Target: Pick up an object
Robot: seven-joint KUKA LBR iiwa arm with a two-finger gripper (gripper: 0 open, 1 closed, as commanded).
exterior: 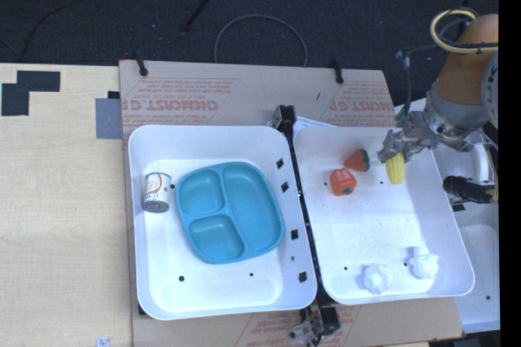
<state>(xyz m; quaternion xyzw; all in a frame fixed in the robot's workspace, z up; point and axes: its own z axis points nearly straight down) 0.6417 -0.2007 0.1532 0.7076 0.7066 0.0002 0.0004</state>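
Left bin (pixel 155 288): small can (pixel 156 192) at left wall, blue divided plate (pixel 229 211) centre. Right bin (pixel 456 256): orange pepper (pixel 343 182), strawberry-like piece (pixel 356 160), two white lumps (pixel 399 272). Hand (pixel 394 151) at upper right, touching yellow corn (pixel 395 169); grip state indeterminable.

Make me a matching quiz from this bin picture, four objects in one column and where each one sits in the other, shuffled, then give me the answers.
Objects:
1. blue divided plate
2. small can
3. yellow corn
4. two white lumps

Places:
A. right bin, near edge
B. left bin, left of the plate
C. middle of the left bin
D. right bin, far side, just below the end effector

Pairs: 1-C, 2-B, 3-D, 4-A
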